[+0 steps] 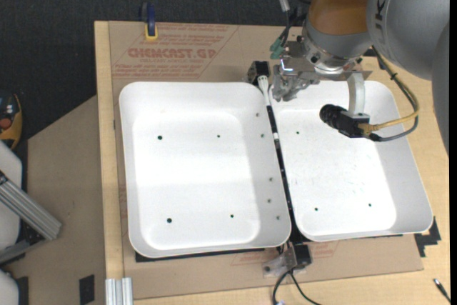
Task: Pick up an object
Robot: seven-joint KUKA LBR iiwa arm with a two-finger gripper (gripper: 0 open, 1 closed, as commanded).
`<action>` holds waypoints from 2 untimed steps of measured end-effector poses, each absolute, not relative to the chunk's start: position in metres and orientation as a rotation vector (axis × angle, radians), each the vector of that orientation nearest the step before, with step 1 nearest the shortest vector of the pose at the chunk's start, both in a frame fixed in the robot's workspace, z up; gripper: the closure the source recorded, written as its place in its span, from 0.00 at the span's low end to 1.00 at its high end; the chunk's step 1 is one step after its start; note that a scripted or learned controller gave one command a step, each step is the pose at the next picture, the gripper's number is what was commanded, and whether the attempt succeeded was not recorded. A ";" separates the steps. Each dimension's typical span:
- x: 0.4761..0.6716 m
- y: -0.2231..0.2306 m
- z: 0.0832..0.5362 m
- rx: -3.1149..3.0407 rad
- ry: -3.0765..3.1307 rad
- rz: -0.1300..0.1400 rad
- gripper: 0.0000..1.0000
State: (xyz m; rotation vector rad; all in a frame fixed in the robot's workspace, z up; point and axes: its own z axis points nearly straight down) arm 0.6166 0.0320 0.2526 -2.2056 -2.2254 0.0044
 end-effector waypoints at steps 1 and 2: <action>0.639 0.078 0.381 -2.221 -2.236 -0.023 1.00; 0.657 0.134 0.297 -2.214 -2.224 0.004 1.00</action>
